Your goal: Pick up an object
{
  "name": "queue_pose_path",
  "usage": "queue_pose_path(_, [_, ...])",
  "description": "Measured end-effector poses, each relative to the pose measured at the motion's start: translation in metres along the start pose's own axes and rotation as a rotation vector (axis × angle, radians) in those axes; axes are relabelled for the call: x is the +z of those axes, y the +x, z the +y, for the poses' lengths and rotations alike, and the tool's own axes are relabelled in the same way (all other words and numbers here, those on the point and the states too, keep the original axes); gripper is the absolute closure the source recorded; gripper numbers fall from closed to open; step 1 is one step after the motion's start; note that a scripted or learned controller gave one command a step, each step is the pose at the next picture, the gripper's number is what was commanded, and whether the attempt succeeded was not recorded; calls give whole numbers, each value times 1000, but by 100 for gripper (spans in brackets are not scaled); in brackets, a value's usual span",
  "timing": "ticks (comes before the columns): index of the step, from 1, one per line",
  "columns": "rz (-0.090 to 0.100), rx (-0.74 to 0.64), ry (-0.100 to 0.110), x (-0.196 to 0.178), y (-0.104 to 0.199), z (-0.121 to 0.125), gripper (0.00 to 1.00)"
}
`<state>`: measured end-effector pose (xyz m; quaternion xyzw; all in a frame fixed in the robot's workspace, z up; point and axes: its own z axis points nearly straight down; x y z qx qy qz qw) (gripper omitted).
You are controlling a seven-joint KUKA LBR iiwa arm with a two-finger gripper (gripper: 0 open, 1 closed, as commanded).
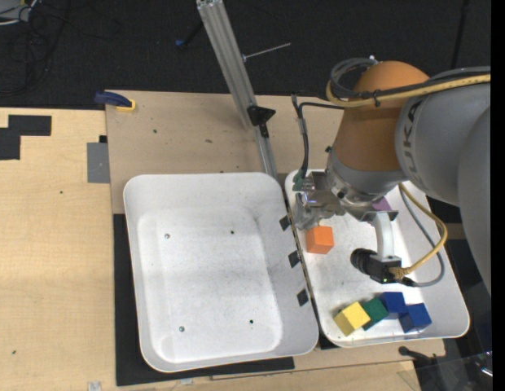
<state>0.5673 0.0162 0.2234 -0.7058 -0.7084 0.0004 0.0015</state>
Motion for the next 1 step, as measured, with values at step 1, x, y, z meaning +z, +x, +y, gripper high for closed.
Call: queue_pose_path(1, [0, 0, -2, -8, 45, 24, 100])
